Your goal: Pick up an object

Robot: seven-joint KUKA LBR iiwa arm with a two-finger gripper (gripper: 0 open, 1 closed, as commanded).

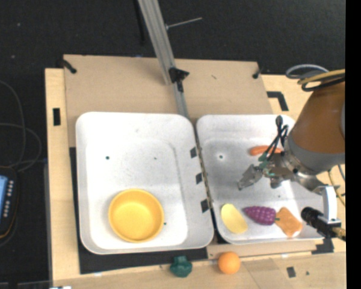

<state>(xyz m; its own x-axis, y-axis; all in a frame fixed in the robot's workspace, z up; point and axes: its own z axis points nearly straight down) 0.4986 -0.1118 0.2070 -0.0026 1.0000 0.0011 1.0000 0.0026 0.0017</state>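
One yellow bowl (pixel 136 215), one purple grape bunch (pixel 260 214), one orange ball (pixel 228 262)

Left white plastic bin (pixel 96 137): wide free floor above the round yellow bowl (pixel 136 215). Right of the bowl, pale yellow lemon-shaped piece (pixel 233 218), purple grape bunch (pixel 259 215), orange chunk (pixel 289 221) crowd the right bin's (pixel 228 131) front edge.

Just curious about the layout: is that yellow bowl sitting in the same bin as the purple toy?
No, the yellow bowl sits in the left bin, while the purple toy lies in the right bin.
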